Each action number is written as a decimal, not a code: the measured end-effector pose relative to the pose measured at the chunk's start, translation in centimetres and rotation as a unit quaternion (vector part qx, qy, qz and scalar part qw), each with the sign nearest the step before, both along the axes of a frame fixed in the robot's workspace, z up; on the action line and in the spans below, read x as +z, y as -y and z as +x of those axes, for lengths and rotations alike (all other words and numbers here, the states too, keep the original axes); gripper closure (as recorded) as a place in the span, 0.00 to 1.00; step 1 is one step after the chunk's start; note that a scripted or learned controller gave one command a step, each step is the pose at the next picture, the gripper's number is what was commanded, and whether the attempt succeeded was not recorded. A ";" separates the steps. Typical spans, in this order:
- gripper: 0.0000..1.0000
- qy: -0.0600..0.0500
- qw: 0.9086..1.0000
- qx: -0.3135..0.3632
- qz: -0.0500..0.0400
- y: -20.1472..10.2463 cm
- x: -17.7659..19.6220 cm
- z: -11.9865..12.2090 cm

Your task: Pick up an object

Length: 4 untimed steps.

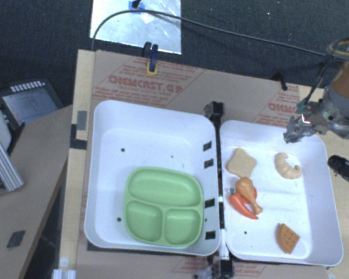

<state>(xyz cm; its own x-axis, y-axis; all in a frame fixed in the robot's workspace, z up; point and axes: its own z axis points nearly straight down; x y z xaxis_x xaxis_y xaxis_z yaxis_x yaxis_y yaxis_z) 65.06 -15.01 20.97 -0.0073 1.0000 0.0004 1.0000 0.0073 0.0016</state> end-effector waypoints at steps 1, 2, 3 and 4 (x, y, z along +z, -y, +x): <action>1.00 -0.001 1.000 0.001 0.001 -5.7 -0.3 -2.3; 1.00 -0.001 1.000 0.000 0.001 -9.6 -0.5 -4.4; 1.00 -0.001 1.000 0.001 0.001 -13.9 1.0 -6.7; 1.00 -0.001 1.000 0.001 0.001 -18.4 1.8 -8.2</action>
